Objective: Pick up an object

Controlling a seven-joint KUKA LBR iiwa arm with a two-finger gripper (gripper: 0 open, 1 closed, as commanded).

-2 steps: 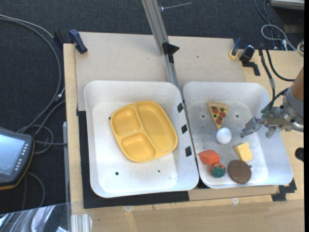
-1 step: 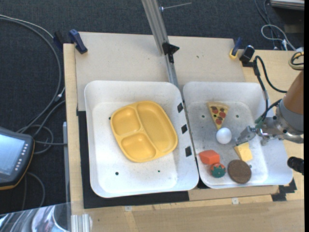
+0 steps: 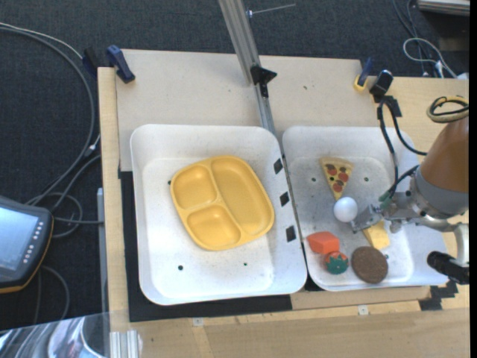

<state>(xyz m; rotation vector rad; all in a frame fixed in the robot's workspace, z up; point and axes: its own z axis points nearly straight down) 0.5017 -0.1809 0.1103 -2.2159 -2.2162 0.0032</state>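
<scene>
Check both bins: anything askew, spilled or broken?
Nothing spilled or broken. The yellow tray lies turned at an angle in the left bin, not square to its walls. In the right bin, the pizza slice, white ball, cheese wedge, brown disc and red block lie loose, as expected.

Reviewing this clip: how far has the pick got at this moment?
Done: the arm has reached over the right bin. In hand: the gripper sits low between the white ball and the yellow piece; I cannot tell what the jaws are doing. Left: nothing looks lifted; pizza slice, orange block and brown disc lie in the bin.
</scene>
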